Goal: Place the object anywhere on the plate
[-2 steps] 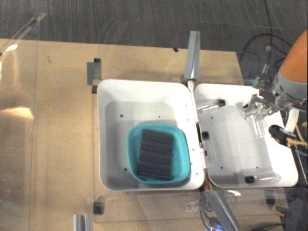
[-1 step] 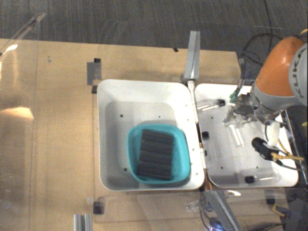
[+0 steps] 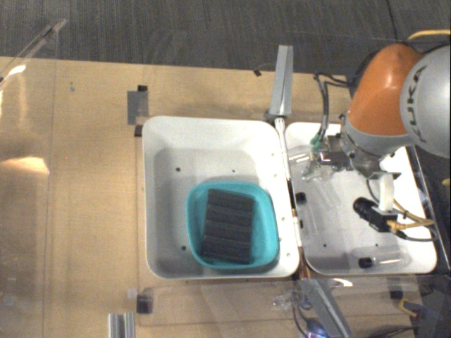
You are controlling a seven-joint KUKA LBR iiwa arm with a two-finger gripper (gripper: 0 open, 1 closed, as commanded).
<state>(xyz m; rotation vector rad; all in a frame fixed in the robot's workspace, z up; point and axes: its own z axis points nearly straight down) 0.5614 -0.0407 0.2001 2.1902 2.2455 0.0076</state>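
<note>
While dark object lies on teal plate, gripper state unclear, over right bin.

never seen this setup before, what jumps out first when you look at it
The turquoise plate in the left bin stands out first, with a dark ribbed block lying flat on it. Next is the arm's orange band, looming at upper right over the right bin. Small dark bits lie on that bin's floor.
</note>
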